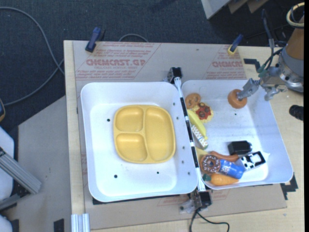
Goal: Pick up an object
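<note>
The gripper (pixel 252 87) hangs over the far corner of the right white bin (pixel 277 129), beside a small round orange-brown toy piece (pixel 236 98) that lies just to its left and below. Whether it is open or closed, I cannot tell. This looks like the approach step, nothing lifted yet; next it must settle squarely over that piece and close.

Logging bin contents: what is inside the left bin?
The left bin holds one yellow divided plate, its three compartments bare. Whatever lies under the plate is covered.
</note>
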`<move>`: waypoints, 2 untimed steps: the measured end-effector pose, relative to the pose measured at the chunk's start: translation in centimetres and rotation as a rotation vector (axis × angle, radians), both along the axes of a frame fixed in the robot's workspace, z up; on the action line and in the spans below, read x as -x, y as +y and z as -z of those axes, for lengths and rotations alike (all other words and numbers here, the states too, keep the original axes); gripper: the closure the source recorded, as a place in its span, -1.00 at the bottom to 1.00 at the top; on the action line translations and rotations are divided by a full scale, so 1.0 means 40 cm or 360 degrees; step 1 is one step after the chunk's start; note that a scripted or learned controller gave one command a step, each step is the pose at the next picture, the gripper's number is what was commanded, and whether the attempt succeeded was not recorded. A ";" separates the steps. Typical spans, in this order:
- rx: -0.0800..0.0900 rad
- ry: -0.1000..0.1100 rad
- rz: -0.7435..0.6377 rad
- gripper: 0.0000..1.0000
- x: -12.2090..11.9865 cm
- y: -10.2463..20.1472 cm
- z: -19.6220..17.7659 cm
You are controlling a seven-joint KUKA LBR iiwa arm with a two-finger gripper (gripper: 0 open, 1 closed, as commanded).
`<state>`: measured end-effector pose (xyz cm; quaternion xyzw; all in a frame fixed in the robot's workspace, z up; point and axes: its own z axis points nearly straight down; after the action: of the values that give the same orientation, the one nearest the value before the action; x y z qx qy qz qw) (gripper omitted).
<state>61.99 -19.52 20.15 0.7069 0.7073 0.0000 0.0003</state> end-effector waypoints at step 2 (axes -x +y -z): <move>-0.0001 -0.0011 -0.0001 -1.00 0.078 0.183 0.280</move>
<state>58.86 -12.20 8.94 0.7067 0.7075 0.0027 0.0027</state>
